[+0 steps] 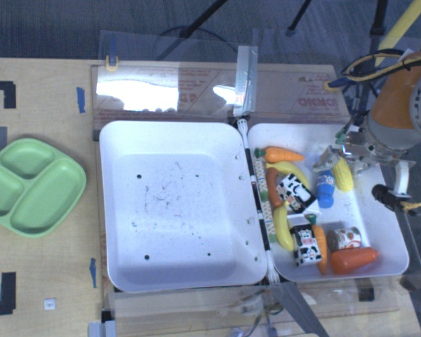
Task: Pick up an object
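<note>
A light wooden bench [42,83] carries two shallow white bins side by side, with dark blue-grey carpet beyond its far edge, where black stand legs and a yellow bar cross the floor. Black corner marks and short strips of blue tape sit on the wood at the left. A green divided plate [32,186] rests on the bench well to the left of the bins. Behind the bins stands a clear plastic sheet over brown cardboard [295,90]; red printing on the cardboard appears upside down and is too faint to read.

The left bin [119,146] has a scuffed, speckled floor. The right bin [393,258] holds the toy food: a carrot [283,154] at the far side, a banana [295,174] just near of it, a black-and-white cow-patterned carton [293,192] touching that banana, a blue bottle [325,190] to its right, and a yellow corn cob [343,175] beside the bottle. Nearer lie a second banana [283,228], a second cow-patterned carton [306,245], a small can [346,239] with a red and white label whose writing is too small to read, and a large orange carrot [351,258] along the near right corner.

The arm comes in from the right, its orange band at the far right. The gripper [340,153] hangs over the far right part of the right bin, just above the corn cob and blue bottle. Whether its jaws are apart or together cannot be told from here.
</note>
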`<state>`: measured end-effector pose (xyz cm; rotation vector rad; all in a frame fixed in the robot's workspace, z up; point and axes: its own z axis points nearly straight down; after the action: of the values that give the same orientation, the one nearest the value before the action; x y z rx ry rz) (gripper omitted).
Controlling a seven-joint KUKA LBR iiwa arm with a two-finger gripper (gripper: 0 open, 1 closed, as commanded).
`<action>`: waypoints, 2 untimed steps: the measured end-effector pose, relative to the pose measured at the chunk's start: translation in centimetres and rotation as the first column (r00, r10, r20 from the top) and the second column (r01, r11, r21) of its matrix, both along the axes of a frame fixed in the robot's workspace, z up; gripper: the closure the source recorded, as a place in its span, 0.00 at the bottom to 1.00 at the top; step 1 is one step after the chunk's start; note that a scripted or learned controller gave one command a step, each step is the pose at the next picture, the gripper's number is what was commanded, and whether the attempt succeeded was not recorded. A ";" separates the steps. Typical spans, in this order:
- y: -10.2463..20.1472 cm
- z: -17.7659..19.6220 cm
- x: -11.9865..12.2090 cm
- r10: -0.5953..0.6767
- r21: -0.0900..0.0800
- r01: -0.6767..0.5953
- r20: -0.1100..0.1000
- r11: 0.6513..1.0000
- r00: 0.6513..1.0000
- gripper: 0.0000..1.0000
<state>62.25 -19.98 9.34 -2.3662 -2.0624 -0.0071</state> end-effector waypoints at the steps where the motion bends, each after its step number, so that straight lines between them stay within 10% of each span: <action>1: -0.1 0.8 0.0 0.000 -0.002 0.000 -0.002 1.000 1.000 1.00; 2: -0.1 1.6 0.0 -0.001 -0.002 0.001 -0.001 1.000 1.000 1.00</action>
<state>62.28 -20.12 10.97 -2.3672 -2.0616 -0.0037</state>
